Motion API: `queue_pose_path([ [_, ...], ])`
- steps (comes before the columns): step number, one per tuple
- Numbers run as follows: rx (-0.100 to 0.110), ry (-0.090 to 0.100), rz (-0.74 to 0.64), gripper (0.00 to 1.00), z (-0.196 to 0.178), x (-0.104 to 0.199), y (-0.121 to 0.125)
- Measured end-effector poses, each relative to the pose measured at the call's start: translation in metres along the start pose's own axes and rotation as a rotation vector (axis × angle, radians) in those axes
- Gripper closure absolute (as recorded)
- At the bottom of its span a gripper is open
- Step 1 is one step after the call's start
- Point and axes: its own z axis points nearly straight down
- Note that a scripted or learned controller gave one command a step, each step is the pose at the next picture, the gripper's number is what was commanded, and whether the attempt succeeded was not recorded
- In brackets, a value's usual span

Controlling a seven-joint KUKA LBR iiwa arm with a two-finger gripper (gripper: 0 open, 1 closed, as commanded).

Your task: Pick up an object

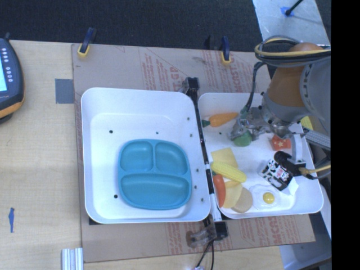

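Brown cardboard covers the bench under two white bins, the left bin (pixel 90 151) holding a blue divided plate (pixel 154 174), the right bin (pixel 306 204) toy food, where the gripper (pixel 243 133) clenches a green toy (pixel 242 140) beside a carrot (pixel 223 118).

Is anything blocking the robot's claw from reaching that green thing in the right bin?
Nothing visible does. The gripper hangs right at the green thing, with the carrot off to one side, clear of it.
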Motion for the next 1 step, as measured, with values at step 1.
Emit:
queue_pose_path([
  [1, -0.012, 0.003, -0.002, 1.00, -0.1084, 0.0698, -0.0004],
])
